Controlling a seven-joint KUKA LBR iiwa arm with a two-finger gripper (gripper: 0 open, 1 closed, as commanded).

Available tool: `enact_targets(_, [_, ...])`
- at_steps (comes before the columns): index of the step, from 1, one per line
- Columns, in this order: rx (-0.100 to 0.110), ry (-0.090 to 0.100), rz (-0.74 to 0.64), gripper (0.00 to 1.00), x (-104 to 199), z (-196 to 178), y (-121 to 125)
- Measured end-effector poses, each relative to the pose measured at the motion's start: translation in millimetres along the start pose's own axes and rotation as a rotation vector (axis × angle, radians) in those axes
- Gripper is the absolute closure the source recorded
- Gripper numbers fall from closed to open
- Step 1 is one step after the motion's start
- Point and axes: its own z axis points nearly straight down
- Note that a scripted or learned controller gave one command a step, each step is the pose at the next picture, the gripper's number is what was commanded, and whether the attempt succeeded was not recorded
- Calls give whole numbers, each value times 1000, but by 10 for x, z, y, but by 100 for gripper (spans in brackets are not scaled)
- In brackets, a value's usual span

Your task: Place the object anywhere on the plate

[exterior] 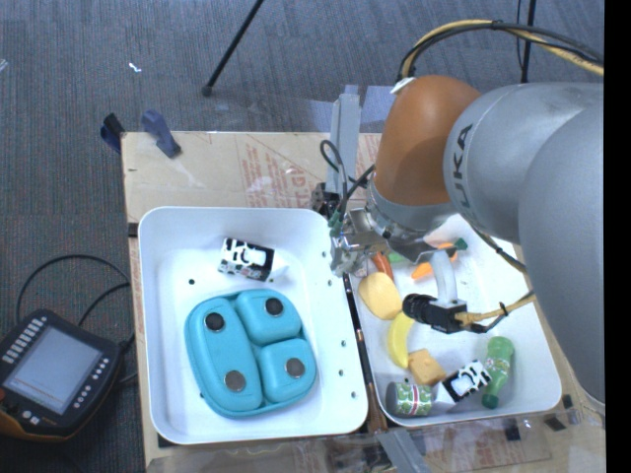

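A blue plate (251, 353) with three compartments lies in the left bin (163, 235), toward its front. Behind it, a small black-and-white cow-patterned object (246, 257) rests on the bin floor, apart from the plate. The gripper (343, 248) hangs over the wall between the two bins, mostly hidden under the orange band and grey wrist. It is to the right of the cow-patterned object and behind the plate's right edge. Nothing can be made out in its grasp.
The right bin (547, 382) holds several toy items: a yellow lemon (380, 296), a banana (397, 341), a carrot (434, 264), a tan cube (426, 366), a small can (412, 398), a second cow-patterned piece (465, 380) and a green bottle (496, 368). The arm covers the bin's back.
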Motion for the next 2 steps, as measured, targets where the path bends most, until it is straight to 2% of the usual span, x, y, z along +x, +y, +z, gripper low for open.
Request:
enact_targets(1, [2, 1, 2, 100, -7, -86, 4])
enact_targets(2, [3, 1, 3, 0, -8, -86, 3])
